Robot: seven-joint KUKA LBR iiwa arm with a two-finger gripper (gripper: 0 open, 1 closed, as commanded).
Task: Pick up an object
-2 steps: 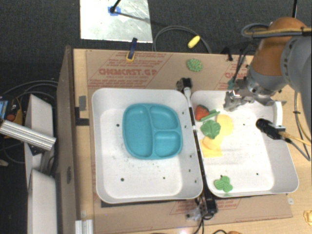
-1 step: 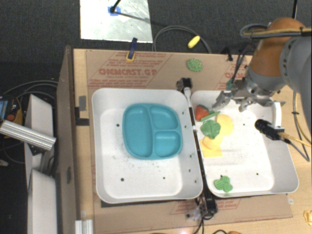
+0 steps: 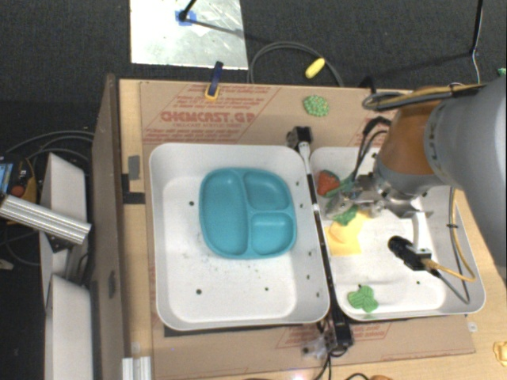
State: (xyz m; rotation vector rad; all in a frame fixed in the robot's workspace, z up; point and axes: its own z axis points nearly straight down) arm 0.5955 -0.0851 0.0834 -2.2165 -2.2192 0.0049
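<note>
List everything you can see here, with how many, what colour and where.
cardboard sheet: one, brown, under both bins
left bin: one, white, on the left
right bin: one, white, beside it
divided plate: one, teal, middle of the left bin
red object: one, red, right bin's far left corner
yellow object: one, yellow, right bin, just below the tool
green object: one, green, right bin's near edge
green disc: one, green, on the cardboard sheet behind the bins
silver sheet: one, silver, beyond the cardboard sheet
arm: one, grey with orange band, reaching in from the right
tool: one, grey, over the right bin's left side
</note>
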